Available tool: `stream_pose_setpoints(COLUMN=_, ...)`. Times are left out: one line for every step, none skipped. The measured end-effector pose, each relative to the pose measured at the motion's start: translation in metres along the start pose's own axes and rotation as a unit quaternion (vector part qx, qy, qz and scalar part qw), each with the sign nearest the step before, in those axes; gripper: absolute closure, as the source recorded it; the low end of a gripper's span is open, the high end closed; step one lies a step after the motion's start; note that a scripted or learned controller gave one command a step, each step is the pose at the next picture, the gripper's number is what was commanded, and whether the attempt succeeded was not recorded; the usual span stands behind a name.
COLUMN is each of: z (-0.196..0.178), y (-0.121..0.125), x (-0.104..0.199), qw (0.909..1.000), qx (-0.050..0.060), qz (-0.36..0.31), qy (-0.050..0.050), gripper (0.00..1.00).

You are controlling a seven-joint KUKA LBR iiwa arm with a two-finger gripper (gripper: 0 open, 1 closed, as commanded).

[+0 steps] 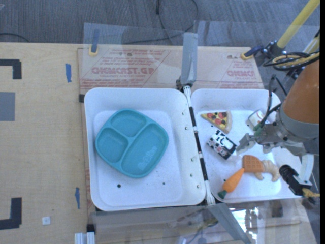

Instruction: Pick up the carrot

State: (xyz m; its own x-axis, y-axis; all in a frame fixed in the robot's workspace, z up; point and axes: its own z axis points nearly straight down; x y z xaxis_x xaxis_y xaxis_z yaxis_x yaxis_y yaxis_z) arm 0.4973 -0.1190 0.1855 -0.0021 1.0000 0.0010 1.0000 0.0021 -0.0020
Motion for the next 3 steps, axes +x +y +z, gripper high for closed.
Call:
stream_pose_setpoints(z=0.078, y=-0.006, x=-0.009, qw=0.9994, qx=-0.017, qz=-0.029, qy=-0.004, gripper=0.0)
stream_pose_setpoints(z=0.089, y=-0.01, x=-0.011, qw=0.9717, qx=-0.014, qz=-0.236, qy=-0.011, gripper=0.0)
stream_pose_setpoints(z=0.088, y=-0.008, x=0.012, qw=0.9924, qx=-0.019, qz=-0.121, qy=-0.01, gripper=0.0)
